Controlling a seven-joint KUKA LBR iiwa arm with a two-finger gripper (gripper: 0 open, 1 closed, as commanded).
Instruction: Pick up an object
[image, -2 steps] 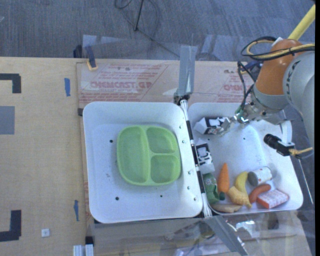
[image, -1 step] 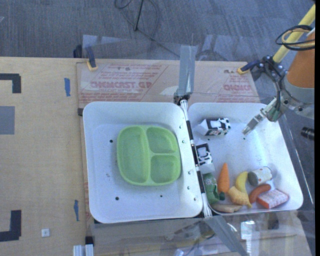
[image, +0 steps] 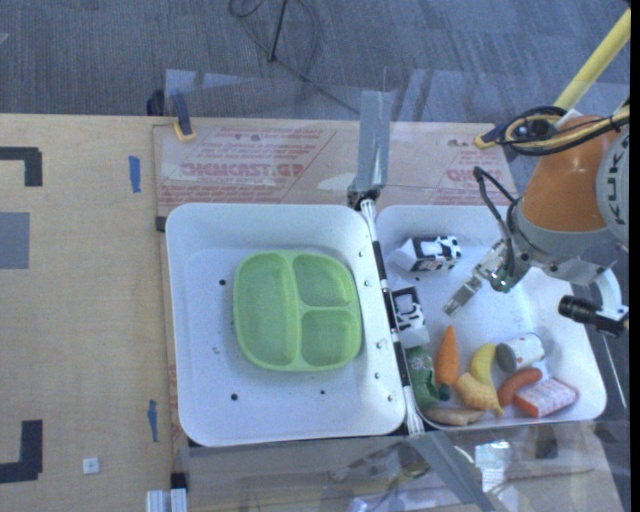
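With our gripper (image: 468, 296) fingers apart and empty above the small orange plastic carrot (image: 448, 356), we judge it light, stiff, slippery; grasp mid-body.

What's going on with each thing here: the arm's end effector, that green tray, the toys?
End effector: hovering over the right bin, holding nothing.
Green tray: flat in the left bin, compartments bare.
Cow toy: lying on its side.
Carrot: lying loose.
Banana: resting among the piled toys.
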